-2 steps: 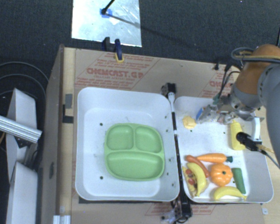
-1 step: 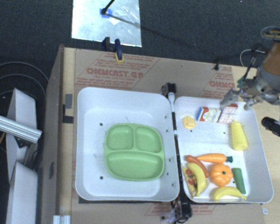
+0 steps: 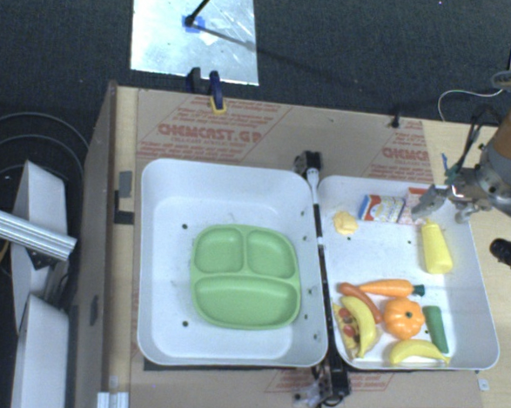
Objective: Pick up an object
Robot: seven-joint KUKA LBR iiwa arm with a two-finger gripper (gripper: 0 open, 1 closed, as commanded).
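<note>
The toy foods lie in the right shallow white bin [image 3: 482, 332]: a yellow plastic cylinder [image 3: 435, 247] near its far right side, a red-and-white flat box [image 3: 383, 208] at the far wall, a small pale yellow lump [image 3: 346, 222], an orange carrot [image 3: 387, 288], an orange round fruit [image 3: 403, 318], two yellow bananas [image 3: 417, 351] and a dark green piece [image 3: 435, 327]. The pincer [image 3: 447, 203] hangs over the far right corner, just beyond the cylinder, its fingers apart and holding nothing. A green divided plate [image 3: 246, 276] sits in the left white bin [image 3: 162, 236] on the brown surface [image 3: 243, 128].

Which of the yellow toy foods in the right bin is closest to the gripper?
The yellow cylinder-shaped bottle, lying just below the gripper. The small yellow lump sits farther left, and both yellow bananas lie near the bin's front.
</note>
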